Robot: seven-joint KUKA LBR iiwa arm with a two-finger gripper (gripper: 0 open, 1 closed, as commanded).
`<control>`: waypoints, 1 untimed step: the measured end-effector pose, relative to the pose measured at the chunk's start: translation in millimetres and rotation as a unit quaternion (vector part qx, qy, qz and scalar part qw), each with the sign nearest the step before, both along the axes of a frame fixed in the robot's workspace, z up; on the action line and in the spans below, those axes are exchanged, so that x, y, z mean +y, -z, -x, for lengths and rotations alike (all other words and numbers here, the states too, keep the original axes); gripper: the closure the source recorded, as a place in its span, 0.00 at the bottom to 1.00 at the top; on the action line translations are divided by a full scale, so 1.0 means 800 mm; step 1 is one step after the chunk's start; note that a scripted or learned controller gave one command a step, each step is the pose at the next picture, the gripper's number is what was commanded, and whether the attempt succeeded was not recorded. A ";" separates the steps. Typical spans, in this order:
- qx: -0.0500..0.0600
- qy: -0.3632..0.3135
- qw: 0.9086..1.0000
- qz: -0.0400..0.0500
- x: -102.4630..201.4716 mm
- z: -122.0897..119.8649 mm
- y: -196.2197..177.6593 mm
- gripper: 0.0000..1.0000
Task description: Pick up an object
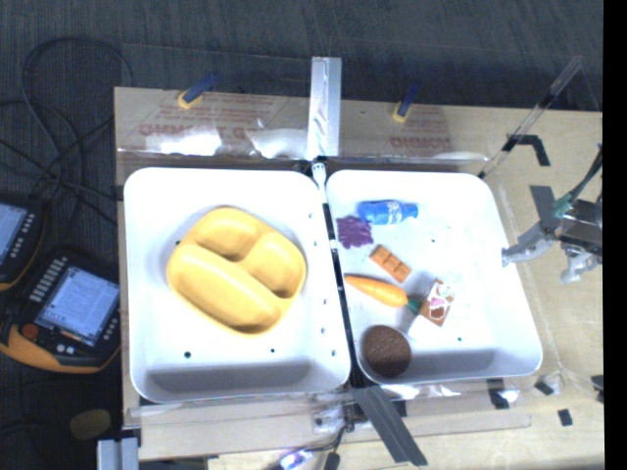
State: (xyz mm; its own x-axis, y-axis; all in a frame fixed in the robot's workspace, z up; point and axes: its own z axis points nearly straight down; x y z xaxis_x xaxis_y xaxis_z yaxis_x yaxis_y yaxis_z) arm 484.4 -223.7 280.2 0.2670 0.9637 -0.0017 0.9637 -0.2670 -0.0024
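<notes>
Blue bottle (388,211) lies far in the right bin (490,262), its label unreadable; hand's (549,238) state unclear.

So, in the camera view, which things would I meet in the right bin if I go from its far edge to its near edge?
Blue bottle → purple grapes → orange block → carrot → brown round object. The small red and white carton lies level with the carrot, so I leave it out.
</notes>
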 end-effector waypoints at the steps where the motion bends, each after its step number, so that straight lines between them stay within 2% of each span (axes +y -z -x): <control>1: 0.000 -0.013 1.000 0.001 0.014 -0.036 0.003 0.00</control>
